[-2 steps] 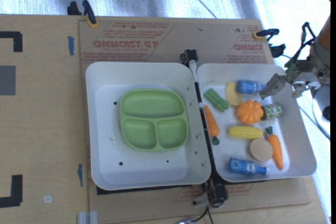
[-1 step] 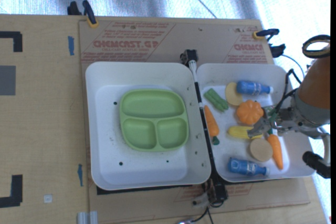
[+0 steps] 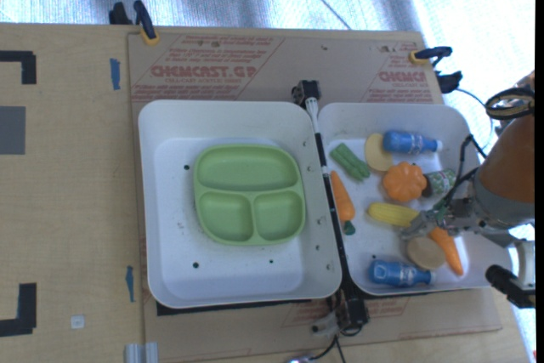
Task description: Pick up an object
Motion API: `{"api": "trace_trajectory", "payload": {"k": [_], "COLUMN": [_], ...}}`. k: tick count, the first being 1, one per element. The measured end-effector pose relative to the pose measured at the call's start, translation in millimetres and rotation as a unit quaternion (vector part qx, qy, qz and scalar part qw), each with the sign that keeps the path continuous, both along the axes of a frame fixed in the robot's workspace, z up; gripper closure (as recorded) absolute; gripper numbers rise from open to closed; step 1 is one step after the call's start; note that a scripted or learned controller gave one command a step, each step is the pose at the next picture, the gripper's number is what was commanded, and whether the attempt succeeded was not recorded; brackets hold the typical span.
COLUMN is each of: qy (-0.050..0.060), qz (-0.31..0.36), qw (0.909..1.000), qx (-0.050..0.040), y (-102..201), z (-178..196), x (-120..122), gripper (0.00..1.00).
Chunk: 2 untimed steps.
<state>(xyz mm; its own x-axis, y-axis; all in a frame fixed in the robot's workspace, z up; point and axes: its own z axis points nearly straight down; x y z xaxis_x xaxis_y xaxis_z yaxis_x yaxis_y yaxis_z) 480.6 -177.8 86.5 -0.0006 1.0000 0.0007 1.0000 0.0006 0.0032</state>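
Left bin roomy, right bin crowded, arm at its right edge.

We see a green divided plate [image 3: 249, 204] mid-left bin [image 3: 161, 208], with bare floor all round. In the right bin [image 3: 361, 125], toys cluster toward the right edge: a green pod [image 3: 349, 160], orange pumpkin [image 3: 404, 181], corn [image 3: 392, 214] and two blue bottles [image 3: 410, 143]. The gripper [image 3: 433, 225] hovers over a tan disc [image 3: 422, 252] and carrot [image 3: 448, 250]; whether its jaws are parted or closed, we cannot tell.
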Motion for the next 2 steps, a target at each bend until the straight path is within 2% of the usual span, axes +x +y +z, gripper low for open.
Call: {"api": "trace_trajectory", "payload": {"k": [1,2], "qy": [-0.004,0.001], "qz": [-0.001,0.001], "qw": [1.0000,1.0000], "qx": [-0.0036,-0.0002], "y": [-2,50], "z": [11,86], "x": [2,27], "gripper": [1.00,1.00]}}
